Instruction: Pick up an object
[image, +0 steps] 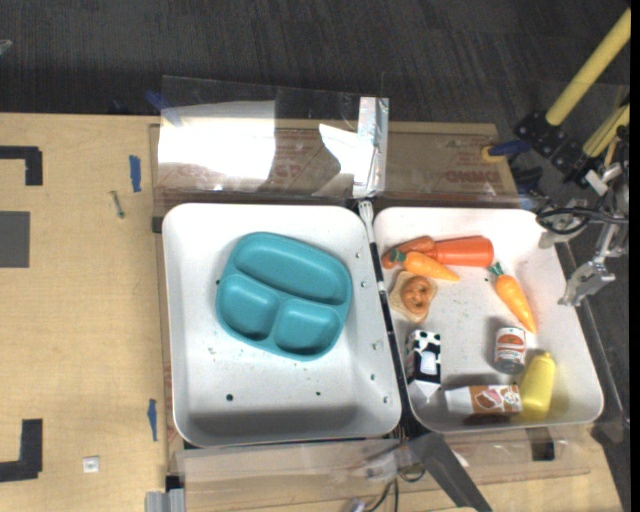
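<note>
The right-hand shallow white bin (575, 330) holds all the candidates: a long orange toy carrot (462, 249) at its far side, a smaller orange carrot (513, 298) nearer the bin's right wall, a round tan biscuit-like toy (416, 292) against its left wall, a small red-and-white can (510, 348), a yellow plastic bottle (538, 383) and a black-and-white carton (427, 356) toward its near side. The gripper (586, 282) sits at the bin's right rim, above the wall; whether it is apart or together I cannot tell. Likely trouble: clipping that rim on descent, or pinching two crowded items near the bottle so that one slips free.
</note>
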